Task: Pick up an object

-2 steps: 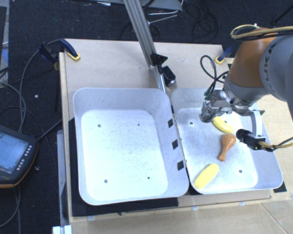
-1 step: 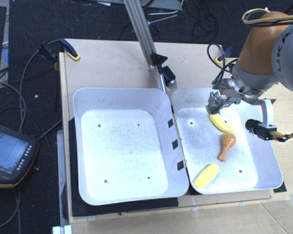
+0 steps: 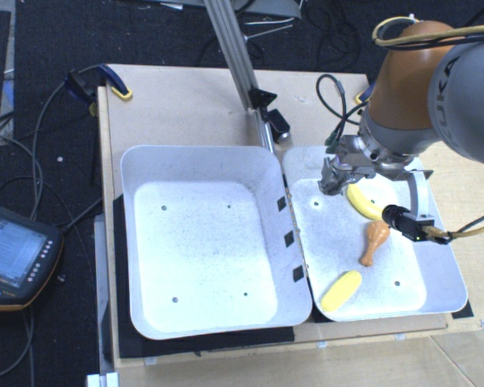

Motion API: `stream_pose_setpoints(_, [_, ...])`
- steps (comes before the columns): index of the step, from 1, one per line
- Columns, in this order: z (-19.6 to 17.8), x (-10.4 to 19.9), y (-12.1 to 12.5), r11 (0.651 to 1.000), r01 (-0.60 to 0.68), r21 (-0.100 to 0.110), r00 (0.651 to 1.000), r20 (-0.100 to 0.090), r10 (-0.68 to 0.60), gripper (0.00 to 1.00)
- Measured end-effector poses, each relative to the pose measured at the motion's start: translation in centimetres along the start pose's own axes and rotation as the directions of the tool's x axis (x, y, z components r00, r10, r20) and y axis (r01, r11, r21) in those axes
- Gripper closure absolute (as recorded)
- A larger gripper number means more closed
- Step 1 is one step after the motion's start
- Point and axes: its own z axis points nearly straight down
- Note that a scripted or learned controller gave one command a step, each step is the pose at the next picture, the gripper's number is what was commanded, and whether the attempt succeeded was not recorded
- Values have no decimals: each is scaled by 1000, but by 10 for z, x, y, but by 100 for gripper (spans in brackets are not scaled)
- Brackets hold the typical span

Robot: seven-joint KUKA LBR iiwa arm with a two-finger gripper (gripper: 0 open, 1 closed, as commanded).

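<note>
With the claw (image 3: 332,177) beside the banana (image 3: 365,203), its state unclear, I would center over the fruit before closing.

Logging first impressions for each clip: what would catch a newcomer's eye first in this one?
The big grey arm with its orange band reaching in from the right, its claw low over the far end of the right bin. Next, the bright items in that bin: a yellow banana beside the claw, an orange-tan drumstick-shaped toy, and a yellow oblong piece near the front.
</note>
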Motion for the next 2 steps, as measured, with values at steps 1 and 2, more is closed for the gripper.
stream_pose_setpoints(1, [-9, 55, -16, 1000, 1, 1, 1000, 0, -1, 100])
stream_pose_setpoints(2, [-5, 115, -36, 1000, 1, 3, 1000, 0, -1, 100])
